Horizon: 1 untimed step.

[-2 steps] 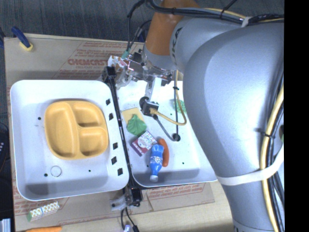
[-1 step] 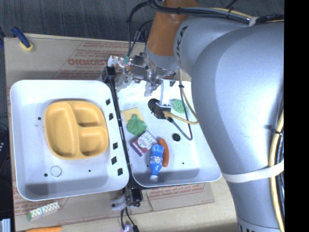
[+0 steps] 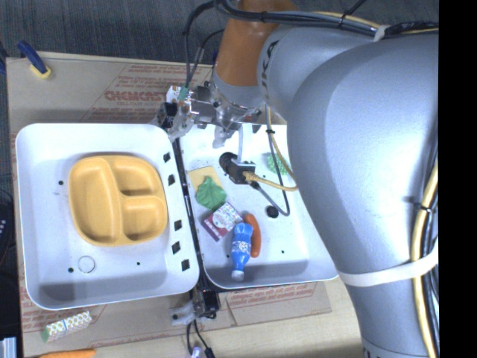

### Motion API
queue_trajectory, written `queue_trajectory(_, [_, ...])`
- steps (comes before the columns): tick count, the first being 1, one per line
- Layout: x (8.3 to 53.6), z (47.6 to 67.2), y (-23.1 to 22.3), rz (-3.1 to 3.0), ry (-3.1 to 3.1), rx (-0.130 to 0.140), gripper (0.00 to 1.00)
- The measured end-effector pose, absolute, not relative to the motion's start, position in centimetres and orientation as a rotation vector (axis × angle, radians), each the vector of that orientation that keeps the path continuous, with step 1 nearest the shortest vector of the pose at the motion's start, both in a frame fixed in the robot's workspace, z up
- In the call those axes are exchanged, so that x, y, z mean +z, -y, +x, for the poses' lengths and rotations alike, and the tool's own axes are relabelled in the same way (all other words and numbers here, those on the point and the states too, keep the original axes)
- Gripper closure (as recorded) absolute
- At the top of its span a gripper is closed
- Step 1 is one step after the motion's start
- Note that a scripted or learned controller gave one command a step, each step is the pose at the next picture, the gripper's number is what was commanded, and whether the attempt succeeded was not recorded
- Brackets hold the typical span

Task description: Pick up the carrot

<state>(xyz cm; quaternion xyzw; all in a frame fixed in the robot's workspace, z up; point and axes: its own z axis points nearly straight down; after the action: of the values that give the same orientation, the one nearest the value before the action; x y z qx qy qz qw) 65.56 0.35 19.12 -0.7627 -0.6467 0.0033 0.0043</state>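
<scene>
Arm (image 3: 358, 125) hides right bin's (image 3: 292, 264) edge near carrot (image 3: 255, 235).

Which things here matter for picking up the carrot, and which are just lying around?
For the job: carrot, end effector, right bin holding the carrot.
Lying about: blue bottle, green leafy piece, red-and-white packet, yellow divided tray in the left bin.
</scene>
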Motion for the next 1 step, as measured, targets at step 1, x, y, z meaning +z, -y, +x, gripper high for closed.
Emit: queue_trajectory(1, [19.13,65.55,0.81,-2.322,2.102,0.011,0.0])
